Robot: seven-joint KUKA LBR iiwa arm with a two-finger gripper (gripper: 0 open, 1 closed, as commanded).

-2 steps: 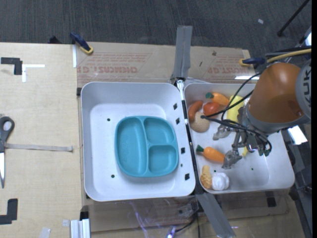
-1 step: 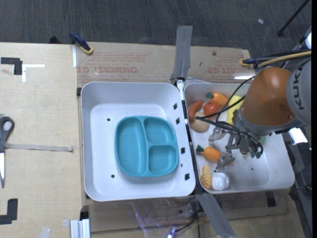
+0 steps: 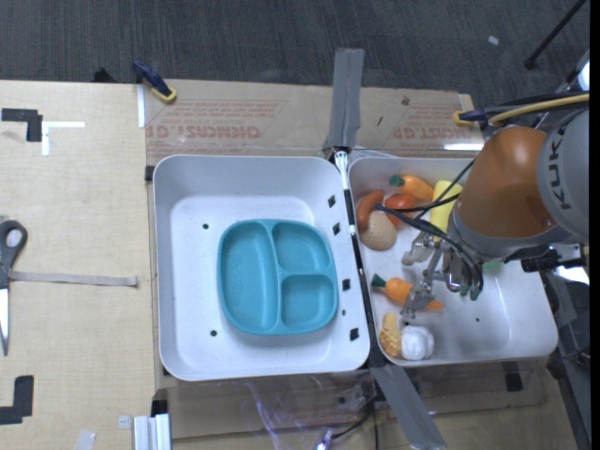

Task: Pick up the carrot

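The carrot [image 3: 397, 289] is small and orange with a green stub at its left end. It lies flat on the floor of the right bin [image 3: 506, 331], near that bin's left side. My gripper [image 3: 419, 294] reaches down from the grey and orange arm and sits right at the carrot's right end, touching or overlapping it. A sliver of orange shows just past the gripper's tip. The metal of the gripper hides the contact point, so I cannot see whether the carrot is held.
Toy foods crowd the right bin's far left: a beige round piece [image 3: 379, 231], red and orange pieces [image 3: 401, 201], and a yellow piece [image 3: 439, 210]. A white bulb [image 3: 417, 343] and a ridged yellow piece [image 3: 390, 330] lie near the front. The left bin [image 3: 178, 251] holds a teal divided plate [image 3: 278, 277].
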